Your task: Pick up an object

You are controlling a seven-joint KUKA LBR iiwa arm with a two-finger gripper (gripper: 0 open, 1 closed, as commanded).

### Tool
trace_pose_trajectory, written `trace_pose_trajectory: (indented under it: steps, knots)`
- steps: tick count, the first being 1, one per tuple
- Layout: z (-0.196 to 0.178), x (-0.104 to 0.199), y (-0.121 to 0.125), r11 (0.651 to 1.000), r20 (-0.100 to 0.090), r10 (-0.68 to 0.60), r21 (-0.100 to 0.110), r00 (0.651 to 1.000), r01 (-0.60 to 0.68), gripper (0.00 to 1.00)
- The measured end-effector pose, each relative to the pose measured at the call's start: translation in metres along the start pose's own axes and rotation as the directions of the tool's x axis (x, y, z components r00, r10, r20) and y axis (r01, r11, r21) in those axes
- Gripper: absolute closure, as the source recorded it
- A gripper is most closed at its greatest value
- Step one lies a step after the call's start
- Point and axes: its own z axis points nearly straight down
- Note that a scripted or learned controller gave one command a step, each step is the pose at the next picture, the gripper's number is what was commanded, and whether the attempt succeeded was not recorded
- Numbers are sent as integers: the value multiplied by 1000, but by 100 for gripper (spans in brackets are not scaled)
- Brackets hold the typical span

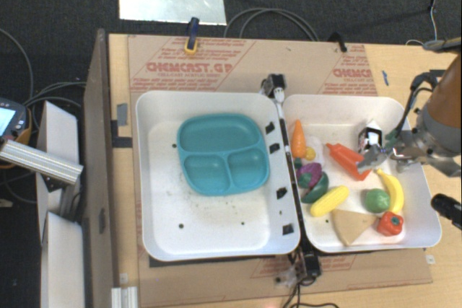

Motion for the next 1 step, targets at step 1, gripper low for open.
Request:
trace_pose_trajectory:
  steps: [1]
  knots:
    - [129,-4,32,1000,0,0,0,1000,0,0]
